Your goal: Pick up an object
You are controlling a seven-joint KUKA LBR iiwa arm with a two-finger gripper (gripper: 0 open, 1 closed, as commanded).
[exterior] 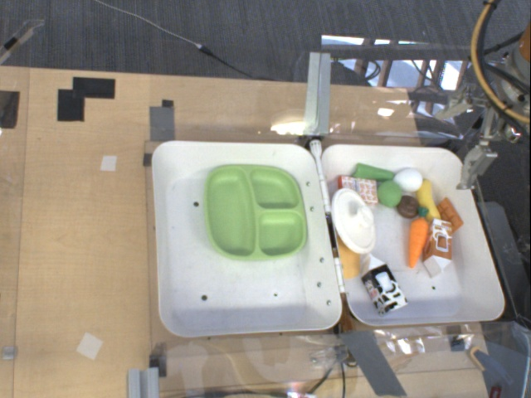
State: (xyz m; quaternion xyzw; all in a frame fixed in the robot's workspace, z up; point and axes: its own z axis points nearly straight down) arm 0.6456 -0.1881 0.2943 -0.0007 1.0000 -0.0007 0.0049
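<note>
The right bin (465,301) holds a heap of toy food. There is a green cucumber (373,172), a white egg (407,178), a green ball (389,193), a yellow piece (426,196), a brown ball (407,207) and an orange carrot (417,240). A white bowl (355,220) lies at the bin's left side. A black-and-white carton (383,289) sits near the front. My gripper (473,166) hangs over the bin's far right corner, above and to the right of the heap, with nothing visibly in it.
The left bin (182,305) holds a green divided plate (255,211). An orange box (450,214) and a small carton (438,245) lie by the right bin's right wall. A metal post (318,89) stands behind the divider between the bins.
</note>
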